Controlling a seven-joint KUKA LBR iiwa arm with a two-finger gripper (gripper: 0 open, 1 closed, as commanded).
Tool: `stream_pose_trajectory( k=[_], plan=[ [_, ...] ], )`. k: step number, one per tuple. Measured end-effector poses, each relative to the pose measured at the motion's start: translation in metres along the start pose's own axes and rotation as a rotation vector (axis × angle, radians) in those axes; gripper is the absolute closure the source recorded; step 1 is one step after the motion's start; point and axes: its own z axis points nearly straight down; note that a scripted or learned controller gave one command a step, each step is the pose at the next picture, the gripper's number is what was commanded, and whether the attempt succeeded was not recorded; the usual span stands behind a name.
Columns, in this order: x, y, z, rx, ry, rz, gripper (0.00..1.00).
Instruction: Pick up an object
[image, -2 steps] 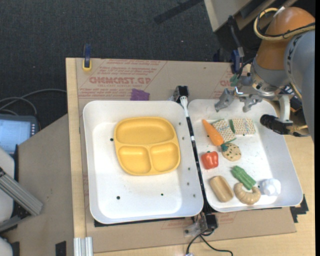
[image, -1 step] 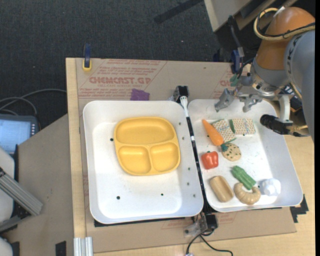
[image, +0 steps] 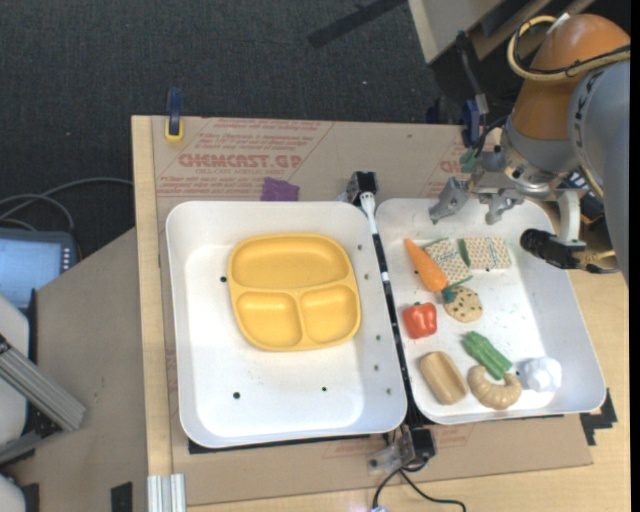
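Note:
My gripper (image: 471, 207) hangs over the far edge of the right bin (image: 570, 330), fingers spread apart with nothing between them. Just below it lies a flat patterned sandwich piece (image: 470, 254). An orange carrot (image: 427, 265) lies to the left of that. A round cookie (image: 463, 303) and a red pepper (image: 421, 319) sit mid-bin. Toward the near edge are a green pickle (image: 487, 353), a tan bread roll (image: 441, 377), a croissant (image: 494, 388) and a small white-grey object (image: 540, 375).
The left bin (image: 200, 370) holds a yellow three-compartment plate (image: 294, 290). A black fitting (image: 362, 185) sits at the far end of the divider between the bins. The arm's orange band (image: 565, 75) rises at the top right. Cardboard (image: 240, 155) lies under both bins.

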Motion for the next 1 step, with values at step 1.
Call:
stream_pose_trajectory(
  k=[1],
  plan=[
    [0.0,0.0,0.0,0.0,0.0,0.0,0.0]
  ],
)
